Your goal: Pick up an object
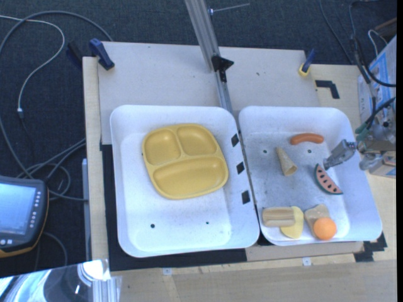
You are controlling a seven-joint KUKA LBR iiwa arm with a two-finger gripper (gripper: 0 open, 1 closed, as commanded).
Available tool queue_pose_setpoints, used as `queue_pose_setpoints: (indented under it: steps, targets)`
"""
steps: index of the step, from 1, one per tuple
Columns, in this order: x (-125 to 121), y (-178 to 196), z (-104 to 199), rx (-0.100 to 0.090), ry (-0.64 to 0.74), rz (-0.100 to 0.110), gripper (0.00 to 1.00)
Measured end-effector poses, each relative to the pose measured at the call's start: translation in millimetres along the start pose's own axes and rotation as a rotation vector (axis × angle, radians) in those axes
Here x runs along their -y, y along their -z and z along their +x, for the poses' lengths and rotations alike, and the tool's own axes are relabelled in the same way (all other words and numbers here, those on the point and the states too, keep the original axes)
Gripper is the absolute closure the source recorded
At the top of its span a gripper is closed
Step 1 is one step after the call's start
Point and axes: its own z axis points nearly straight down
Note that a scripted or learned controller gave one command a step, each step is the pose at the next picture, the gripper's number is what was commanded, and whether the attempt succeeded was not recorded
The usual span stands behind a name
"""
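The right bin (271, 126) holds several toy foods. An orange sausage (306, 139) lies near its back, and a tan cone (286, 161) lies in the middle. A watermelon slice (329, 180) rests by the right wall. A tan bread piece (278, 216), a yellow wedge (293, 229), a beige lump (315, 214) and an orange ball (325, 229) sit along the front edge. My gripper (338, 156) reaches in from the right, just above the watermelon slice's upper end and to the right of the cone. Nothing is seen held in it.
A yellow divided plate (184, 161) lies in the left bin (135, 225). A metal pole (203, 17) slants up from the back of the bench between the bins. Cables and a box crowd the right edge near the arm (378, 155).
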Motion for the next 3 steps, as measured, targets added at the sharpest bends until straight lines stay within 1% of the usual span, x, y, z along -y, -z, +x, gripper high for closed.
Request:
queue_pose_setpoints:
  steps: [1, 2, 3]
  targets:
    - [0.0, 0.0, -0.1, 0.0, 0.0, 0.0, 0.0]
    - [-3.6, -62.5, 0.9, -0.002, -0.001, 0.007, 0.0]
    - [-0.6, -125.1, -2.6, -0.002, -0.002, 0.007, 0.0]
